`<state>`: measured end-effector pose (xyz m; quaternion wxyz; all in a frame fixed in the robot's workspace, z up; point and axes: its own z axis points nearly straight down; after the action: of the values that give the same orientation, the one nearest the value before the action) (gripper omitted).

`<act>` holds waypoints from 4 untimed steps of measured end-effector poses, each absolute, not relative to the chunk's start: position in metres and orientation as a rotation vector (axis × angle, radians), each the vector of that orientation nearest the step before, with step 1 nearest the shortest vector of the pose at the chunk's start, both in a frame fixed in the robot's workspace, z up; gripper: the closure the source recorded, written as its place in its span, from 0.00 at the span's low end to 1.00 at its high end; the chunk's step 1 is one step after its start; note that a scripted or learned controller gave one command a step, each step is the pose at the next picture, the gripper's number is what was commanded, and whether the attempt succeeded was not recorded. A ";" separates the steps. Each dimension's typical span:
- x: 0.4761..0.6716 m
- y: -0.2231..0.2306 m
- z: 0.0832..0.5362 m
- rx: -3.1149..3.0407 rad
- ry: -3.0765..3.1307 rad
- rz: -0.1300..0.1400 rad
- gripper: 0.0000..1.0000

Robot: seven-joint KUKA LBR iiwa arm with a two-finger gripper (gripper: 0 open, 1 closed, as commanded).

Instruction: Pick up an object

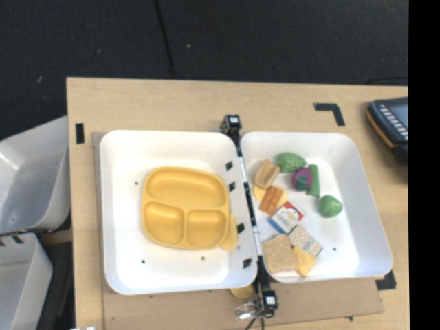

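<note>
Small toy foods (294, 205) lie clustered in the right bin (357, 184), within reach from the arm's side; a yellow divided tray (185, 207) fills the left bin (120, 184). The pincer's state cannot be told.

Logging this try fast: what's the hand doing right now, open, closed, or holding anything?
Hand: cannot be told from this camera view. The toys lie loose in the right bin; the yellow tray sits in the left bin.
</note>
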<state>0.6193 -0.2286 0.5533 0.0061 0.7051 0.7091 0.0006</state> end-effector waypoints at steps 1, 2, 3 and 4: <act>0.546 -0.227 0.477 2.232 2.227 -0.010 0.00; 0.493 -0.229 0.302 2.239 2.232 -0.016 0.00; 0.503 -0.184 0.488 2.205 2.218 0.009 0.00; 0.510 -0.230 0.248 2.238 2.231 -0.016 0.00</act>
<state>0.5103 -0.2297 0.2481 -0.0092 0.7082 0.7060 -0.0052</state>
